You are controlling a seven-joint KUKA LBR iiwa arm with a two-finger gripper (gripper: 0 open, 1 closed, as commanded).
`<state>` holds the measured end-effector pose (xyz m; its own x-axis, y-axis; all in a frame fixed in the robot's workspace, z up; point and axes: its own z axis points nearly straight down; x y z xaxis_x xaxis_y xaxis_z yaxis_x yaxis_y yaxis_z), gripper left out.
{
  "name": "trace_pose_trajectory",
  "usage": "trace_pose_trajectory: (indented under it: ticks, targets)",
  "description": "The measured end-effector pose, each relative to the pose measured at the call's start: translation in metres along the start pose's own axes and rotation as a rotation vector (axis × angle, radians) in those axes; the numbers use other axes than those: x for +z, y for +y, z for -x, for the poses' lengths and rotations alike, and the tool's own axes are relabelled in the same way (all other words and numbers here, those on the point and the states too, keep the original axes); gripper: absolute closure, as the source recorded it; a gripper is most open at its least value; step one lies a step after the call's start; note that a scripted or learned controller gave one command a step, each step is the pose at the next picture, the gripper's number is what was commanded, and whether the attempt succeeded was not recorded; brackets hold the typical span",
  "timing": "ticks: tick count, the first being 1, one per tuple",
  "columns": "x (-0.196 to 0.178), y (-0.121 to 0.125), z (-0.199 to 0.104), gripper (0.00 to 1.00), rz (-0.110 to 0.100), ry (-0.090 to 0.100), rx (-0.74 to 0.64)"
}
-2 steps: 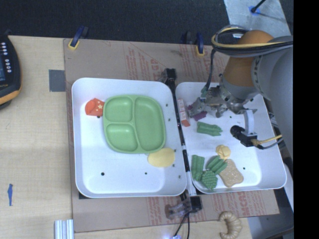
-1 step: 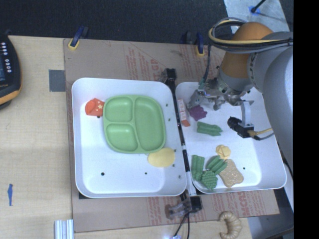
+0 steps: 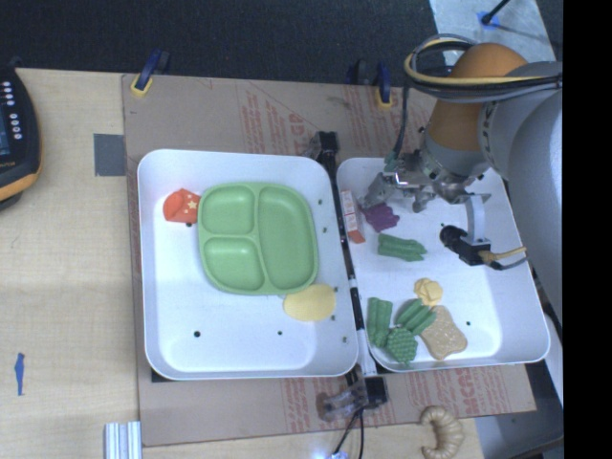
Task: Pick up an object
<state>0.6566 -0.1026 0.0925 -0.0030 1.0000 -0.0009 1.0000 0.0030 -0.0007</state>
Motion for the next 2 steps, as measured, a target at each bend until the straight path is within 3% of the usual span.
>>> trace_pose_trajectory:
  ticks: [1,2]
  targets:
    - [0.001,-0.028,0.001,0.0,-0.007,0.0,-0.001]
    - [0.0,-0.004,0.003,0.0,0.001,0.0,-0.003]
